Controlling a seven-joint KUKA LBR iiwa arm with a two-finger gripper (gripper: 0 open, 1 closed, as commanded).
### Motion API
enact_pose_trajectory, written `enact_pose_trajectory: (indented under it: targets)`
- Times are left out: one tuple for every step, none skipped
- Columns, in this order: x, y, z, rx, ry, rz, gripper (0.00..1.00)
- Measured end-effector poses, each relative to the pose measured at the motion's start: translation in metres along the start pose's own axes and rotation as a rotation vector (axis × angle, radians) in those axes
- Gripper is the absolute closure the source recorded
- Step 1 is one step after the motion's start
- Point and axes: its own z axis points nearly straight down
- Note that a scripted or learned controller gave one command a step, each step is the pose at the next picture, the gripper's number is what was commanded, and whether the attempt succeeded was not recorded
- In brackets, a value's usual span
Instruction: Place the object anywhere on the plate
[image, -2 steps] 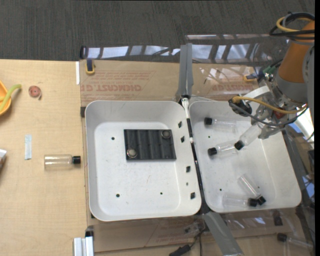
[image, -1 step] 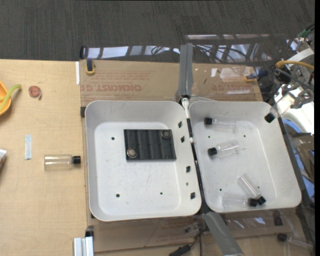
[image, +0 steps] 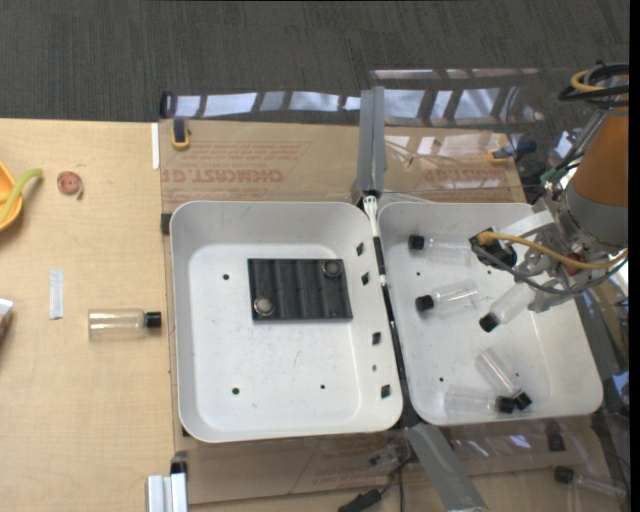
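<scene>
The gripper (image: 515, 300) at the frame's right grips a clear black-capped plastic vial (image: 503, 308). Lift straight, then release squarely over the ribbed black plate (image: 299, 289) at centre.

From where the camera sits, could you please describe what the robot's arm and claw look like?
The arm enters at the right edge, showing a broad orange band above a grey wrist. Yellow and black cables loop around the wrist. The claw is a pale metallic assembly, too cluttered to resolve finer detail.
</scene>
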Motion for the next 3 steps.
enact_pose_trajectory:
  targets:
    - [0.072,0.066,-0.07,-0.002,0.002,-0.081,1.0]
    - [0.04,-0.036,-0.039,-0.001,0.001,0.001,1.0]
    - [0.111,-0.028,-0.107,-0.003,0.002,-0.275,1.0]
